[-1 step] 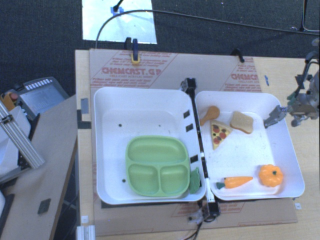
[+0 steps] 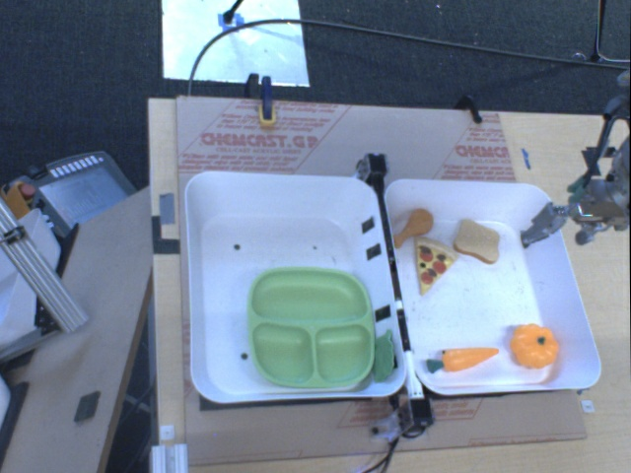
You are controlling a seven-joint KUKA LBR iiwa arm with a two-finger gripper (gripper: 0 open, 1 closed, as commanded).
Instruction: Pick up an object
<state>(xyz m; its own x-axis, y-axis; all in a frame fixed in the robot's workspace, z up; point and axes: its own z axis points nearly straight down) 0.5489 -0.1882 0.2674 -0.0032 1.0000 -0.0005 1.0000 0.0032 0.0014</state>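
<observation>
The right bin (image 2: 562,294) holds several toy foods. A tan drumstick (image 2: 412,227) and a slice of bread (image 2: 477,241) lie near its far side, with a pizza slice (image 2: 432,264) just in front of them. An orange carrot (image 2: 463,359) and an orange pumpkin (image 2: 533,346) sit near the front edge. My gripper (image 2: 567,220) hangs over the right bin's far right rim, to the right of the bread and apart from it. Nothing shows in its grasp.
The left bin (image 2: 212,264) holds a green divided plate (image 2: 308,326) with a small green item (image 2: 384,357) at its right edge. A black divider (image 2: 383,254) runs between the bins. Cardboard lies under both, and a clamp (image 2: 265,101) stands at the back.
</observation>
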